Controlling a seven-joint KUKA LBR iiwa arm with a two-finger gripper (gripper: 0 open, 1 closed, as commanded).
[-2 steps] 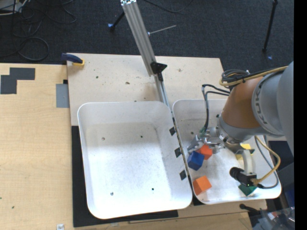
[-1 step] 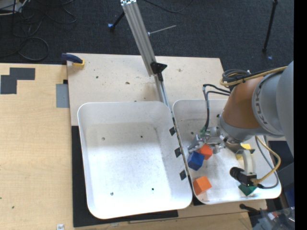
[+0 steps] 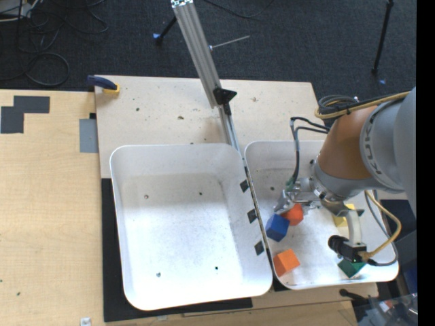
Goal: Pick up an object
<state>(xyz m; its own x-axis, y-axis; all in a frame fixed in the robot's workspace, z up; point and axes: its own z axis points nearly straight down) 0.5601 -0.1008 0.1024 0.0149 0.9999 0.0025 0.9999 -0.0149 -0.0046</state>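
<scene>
Camera view, read from the left: the pale wooden desk (image 3: 163, 107) carries a shallow white left bin (image 3: 177, 223), smooth plastic with a dark-speckled floor and rounded corners. Its right wall touches the right bin (image 3: 272, 143), where all the loose things lie.

Near that shared wall sits a blue cube (image 3: 276, 227), matte and sharp-edged, turned corner-on to the bin. Touching its upper right corner, as far as the slant shows, is a small red-orange block (image 3: 295, 215), about as wide as it is long, so I see no long axis to line up on. The hand (image 3: 296, 201) hangs directly over this block, so close that they seem to meet. Whether it is wide, narrow or already closed on the block I cannot tell, since the wrist hides the contact. I judge this block the likeliest pick. It lies straight below the hand, with the blue cube crowding its left side.

Toward the front wall, well apart from the hand, an orange cube (image 3: 287, 261) stands free. Farther right, a green piece (image 3: 351, 269) lies in the front right corner, below the grey and orange arm (image 3: 360, 148).
</scene>
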